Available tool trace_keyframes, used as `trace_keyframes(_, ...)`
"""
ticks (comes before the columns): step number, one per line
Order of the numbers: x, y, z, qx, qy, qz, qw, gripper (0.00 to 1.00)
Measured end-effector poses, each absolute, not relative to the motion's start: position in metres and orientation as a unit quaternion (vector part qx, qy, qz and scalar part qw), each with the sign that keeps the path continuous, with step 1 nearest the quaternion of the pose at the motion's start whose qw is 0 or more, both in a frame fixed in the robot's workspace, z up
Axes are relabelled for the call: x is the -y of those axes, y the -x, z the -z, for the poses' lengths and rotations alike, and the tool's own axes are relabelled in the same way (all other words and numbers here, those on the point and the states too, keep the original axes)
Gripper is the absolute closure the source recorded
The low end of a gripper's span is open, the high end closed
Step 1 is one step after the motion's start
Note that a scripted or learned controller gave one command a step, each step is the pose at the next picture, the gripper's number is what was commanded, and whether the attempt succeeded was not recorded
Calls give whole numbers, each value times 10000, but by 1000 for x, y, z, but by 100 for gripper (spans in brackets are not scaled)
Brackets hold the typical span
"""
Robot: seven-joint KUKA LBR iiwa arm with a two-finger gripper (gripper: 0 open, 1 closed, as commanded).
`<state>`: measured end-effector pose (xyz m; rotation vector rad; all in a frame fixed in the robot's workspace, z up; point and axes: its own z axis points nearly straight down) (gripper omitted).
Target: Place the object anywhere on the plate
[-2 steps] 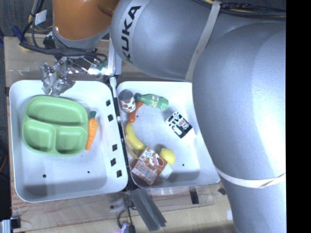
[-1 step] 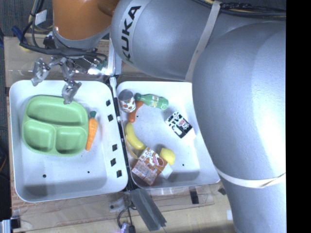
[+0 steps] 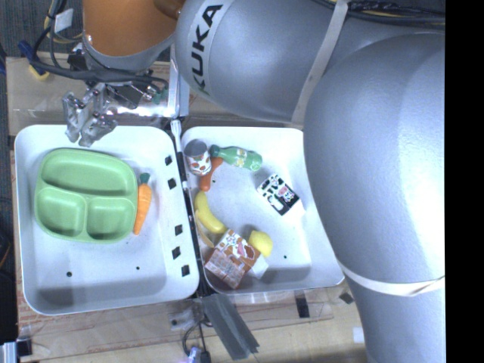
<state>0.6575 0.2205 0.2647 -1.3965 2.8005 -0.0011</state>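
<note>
Two bins. Gripper point(image 3: 85, 123) over left bin's point(image 3: 45, 297) far-left corner, fingers spread, empty. Green plate point(image 3: 79, 195) below it; carrot point(image 3: 141, 207) beside plate's right rim, off it. Probably light, stiff, slick plastic: grab mid-body across width.

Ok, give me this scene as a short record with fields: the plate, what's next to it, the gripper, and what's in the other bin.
plate: green divided plate, left bin, nothing on it
carrot: toy carrot on the bin floor, against the plate's right edge
gripper: gripper above the left bin's top-left rim, nothing seen held
right bin: banana, lemon, green bottle, small can, two cartons
task status: carrot not yet on plate
</note>
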Motion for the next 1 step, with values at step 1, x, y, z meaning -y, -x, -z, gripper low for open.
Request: trace_keyframes(1,-210,-656,-245,-7359,6770,-2,11,100)
